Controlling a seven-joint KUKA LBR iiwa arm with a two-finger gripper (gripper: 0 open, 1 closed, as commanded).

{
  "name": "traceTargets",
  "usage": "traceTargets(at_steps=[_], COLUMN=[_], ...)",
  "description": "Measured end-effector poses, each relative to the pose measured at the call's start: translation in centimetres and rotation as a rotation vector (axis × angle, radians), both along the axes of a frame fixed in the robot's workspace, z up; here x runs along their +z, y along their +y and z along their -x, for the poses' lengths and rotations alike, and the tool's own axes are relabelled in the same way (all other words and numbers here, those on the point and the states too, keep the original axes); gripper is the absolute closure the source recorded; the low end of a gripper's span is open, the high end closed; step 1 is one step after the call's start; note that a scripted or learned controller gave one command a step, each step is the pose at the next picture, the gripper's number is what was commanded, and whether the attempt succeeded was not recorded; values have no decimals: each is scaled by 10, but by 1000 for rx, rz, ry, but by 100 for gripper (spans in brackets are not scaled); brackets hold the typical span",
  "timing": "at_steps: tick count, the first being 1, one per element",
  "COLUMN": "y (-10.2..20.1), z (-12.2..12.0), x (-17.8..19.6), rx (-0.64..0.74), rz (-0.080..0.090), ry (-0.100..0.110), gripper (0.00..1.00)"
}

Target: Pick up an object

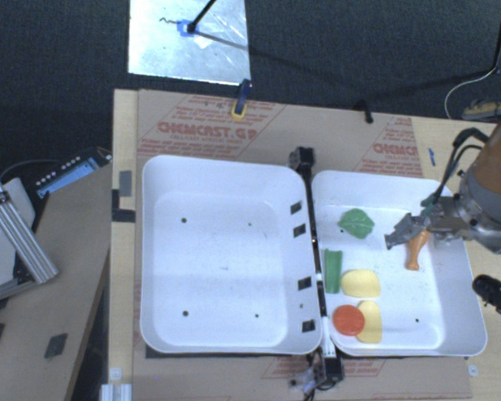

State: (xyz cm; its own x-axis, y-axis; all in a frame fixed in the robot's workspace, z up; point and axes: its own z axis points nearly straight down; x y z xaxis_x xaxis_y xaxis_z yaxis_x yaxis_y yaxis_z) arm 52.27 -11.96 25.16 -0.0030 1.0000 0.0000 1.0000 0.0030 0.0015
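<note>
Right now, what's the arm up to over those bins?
The arm reaches in from the right over the right bin. Its gripper sits low at the orange carrot-shaped piece near that bin's middle, but the view does not settle whether it has hold of it. The other toys lie on that bin's left side: a green leafy piece, a green stick, two yellow pieces and a red round one. The left bin sits beside it.

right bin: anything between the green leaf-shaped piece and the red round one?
Yes, in the camera view: between the green leaf-shaped piece and the red round piece lie a green stick and a yellow lump, side by side.
</note>
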Motion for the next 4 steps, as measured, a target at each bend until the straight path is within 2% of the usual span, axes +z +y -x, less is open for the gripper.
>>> traceTargets(at_steps=[1,2,3,4], y=[122,114,179,206], z=[-22,-21,-51,-81], x=[98,104,155,192], rx=[14,3,7,4], rz=[-3,-1,-3,-1], ry=[-12,-4,-6,-6], gripper=[0,100,100,100])
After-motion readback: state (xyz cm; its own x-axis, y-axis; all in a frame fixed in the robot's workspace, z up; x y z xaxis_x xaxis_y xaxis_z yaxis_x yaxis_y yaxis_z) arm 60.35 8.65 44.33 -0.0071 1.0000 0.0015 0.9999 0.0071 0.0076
